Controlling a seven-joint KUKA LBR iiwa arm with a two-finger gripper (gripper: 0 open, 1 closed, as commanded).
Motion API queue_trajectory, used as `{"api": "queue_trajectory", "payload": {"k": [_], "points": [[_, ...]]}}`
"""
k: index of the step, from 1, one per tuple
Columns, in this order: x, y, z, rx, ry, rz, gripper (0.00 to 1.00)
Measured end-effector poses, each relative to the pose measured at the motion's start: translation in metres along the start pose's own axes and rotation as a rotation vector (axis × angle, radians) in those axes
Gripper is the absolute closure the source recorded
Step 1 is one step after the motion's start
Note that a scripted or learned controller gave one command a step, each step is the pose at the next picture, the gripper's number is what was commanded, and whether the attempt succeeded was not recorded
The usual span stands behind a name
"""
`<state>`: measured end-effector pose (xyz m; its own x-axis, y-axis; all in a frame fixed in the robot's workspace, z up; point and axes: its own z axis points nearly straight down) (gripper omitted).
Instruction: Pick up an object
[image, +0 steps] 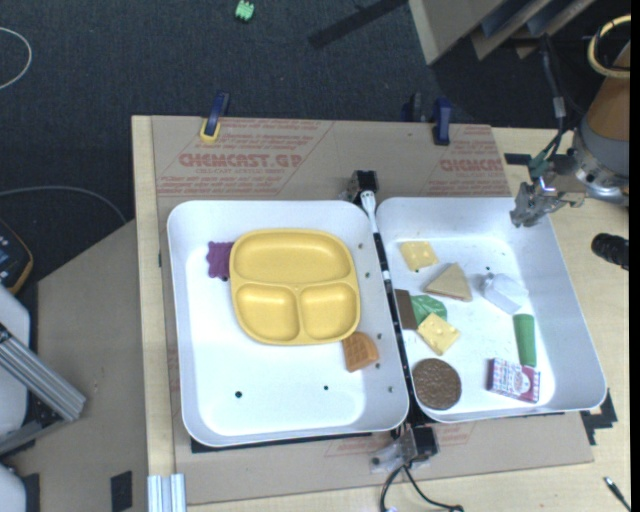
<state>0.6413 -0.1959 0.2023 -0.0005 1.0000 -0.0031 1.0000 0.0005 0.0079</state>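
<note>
The right bin (568, 300) holds several small items: a yellow cheese square (418, 255), a tan wedge (449, 284), a white lump (503, 292), a green cylinder (525, 338), a red and white packet (513, 380), a round brown cookie (437, 383), a holed cheese slice (438, 333) and a dark brown bar (404, 308). My gripper (530, 207) hangs over the far right corner of this bin, apart from all the items. Nothing shows in it.
In the left bin (200, 390) a yellow divided plate (295, 285) lies with a purple piece (217, 259) at its left edge and an orange-brown chunk (360, 351) at its near right. Clamps sit along the bench's far edge.
</note>
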Motion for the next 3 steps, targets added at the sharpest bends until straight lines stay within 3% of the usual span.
{"api": "queue_trajectory", "payload": {"k": [1,3], "points": [[0.000,0.001,-0.025,0.002,0.001,0.000,1.00],[0.118,-0.039,-0.027,0.012,0.006,-0.004,1.00]]}}
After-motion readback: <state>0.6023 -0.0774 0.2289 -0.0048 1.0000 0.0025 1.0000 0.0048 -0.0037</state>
